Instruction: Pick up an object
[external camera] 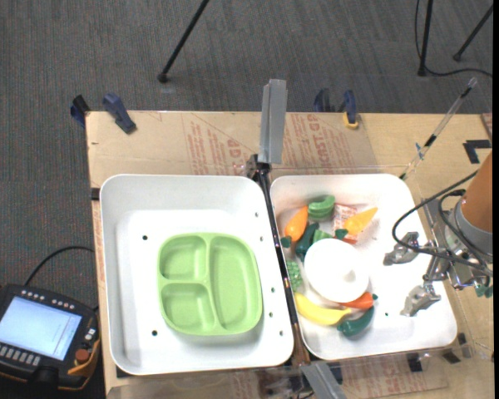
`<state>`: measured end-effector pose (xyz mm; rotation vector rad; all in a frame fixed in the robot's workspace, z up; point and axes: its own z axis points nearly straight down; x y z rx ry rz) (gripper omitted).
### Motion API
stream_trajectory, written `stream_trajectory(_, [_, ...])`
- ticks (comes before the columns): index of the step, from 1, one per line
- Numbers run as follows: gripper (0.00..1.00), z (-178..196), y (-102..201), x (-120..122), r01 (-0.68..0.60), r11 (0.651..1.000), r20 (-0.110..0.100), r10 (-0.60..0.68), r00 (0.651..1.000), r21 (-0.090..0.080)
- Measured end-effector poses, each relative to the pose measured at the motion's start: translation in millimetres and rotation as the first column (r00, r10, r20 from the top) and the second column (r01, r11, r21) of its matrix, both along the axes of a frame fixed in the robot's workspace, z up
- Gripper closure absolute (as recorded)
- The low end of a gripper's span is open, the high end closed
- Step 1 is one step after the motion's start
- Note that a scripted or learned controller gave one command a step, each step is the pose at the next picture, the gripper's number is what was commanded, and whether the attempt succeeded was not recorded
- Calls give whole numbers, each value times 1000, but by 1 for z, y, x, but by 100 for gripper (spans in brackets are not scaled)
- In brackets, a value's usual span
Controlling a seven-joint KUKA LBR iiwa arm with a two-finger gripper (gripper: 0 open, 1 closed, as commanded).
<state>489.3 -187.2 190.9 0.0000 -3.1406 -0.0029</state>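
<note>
My gripper hangs over the right side of the right bin, its two fingers spread open with bare bin floor between them. It holds nothing. To its left lies a pile of toy food: a white round bowl upside down, a yellow banana at its front, an orange carrot, a green ridged piece, an orange wedge and a dark green piece. The bowl is about a hand's width left of the gripper.
The left bin holds a light green divided plate. A grey upright post stands behind the divide between the bins. Cables run by the arm at the right. A teach pendant lies at the lower left.
</note>
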Motion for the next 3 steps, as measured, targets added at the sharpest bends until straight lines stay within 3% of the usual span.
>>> stream_trajectory(1, [0,-105,22,-13,-191,982,-1,191,982,2])
stream_trajectory(2, [0,-104,-23,-5,-310,951,2,310,951,-1])
stream_trajectory(3, [0,-103,-19,-1,-353,936,3,353,936,-2])
